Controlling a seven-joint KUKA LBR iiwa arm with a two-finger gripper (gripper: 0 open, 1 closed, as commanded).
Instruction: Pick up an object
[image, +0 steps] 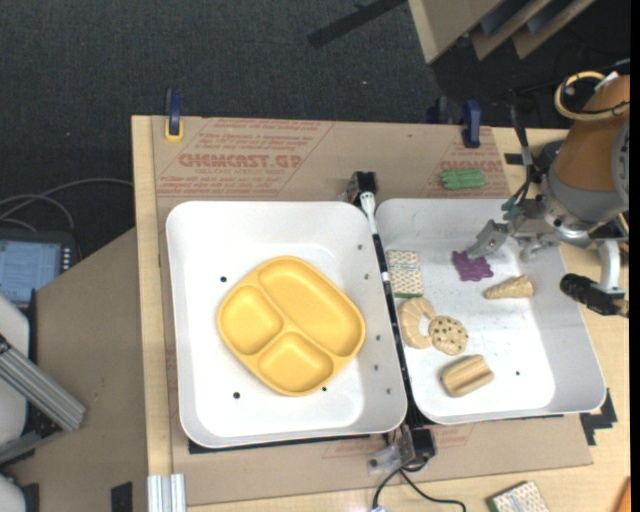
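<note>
Your gripper (492, 240) hangs spread and empty just above the purple toy (470, 265), apparently lined up to grasp it.

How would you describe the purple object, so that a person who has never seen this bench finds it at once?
Look at the right white bin, the one without the yellow divided plate. In its upper half, just below the pincer, lies the purple object. It is small, flat and jagged, and the only purple item there; the neighbours, such as the pale wedge to its right, are tan or beige.
</note>
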